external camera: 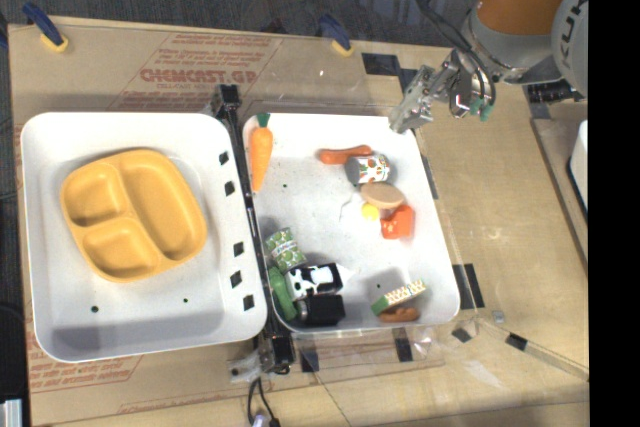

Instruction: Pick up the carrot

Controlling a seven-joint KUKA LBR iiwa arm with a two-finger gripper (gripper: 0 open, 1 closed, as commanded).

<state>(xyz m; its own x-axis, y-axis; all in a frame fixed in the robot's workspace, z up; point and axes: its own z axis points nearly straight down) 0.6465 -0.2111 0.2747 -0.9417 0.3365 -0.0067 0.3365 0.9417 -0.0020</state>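
The carrot (260, 153) is orange with a green top. It lies lengthwise against the left wall of the right bin (320, 205), near the back corner, with its top pointing away. My gripper (412, 105) hangs over the back right corner of that bin, well to the right of the carrot and clear of it. It holds nothing that I can see.
The left bin (50, 305) holds a yellow divided plate (130, 213). In the right bin lie a red sausage (343, 155), a small can (368, 170), an orange block (398, 222), a green packet (283, 247), a black-and-white toy (318, 280) and a small box (400, 295).
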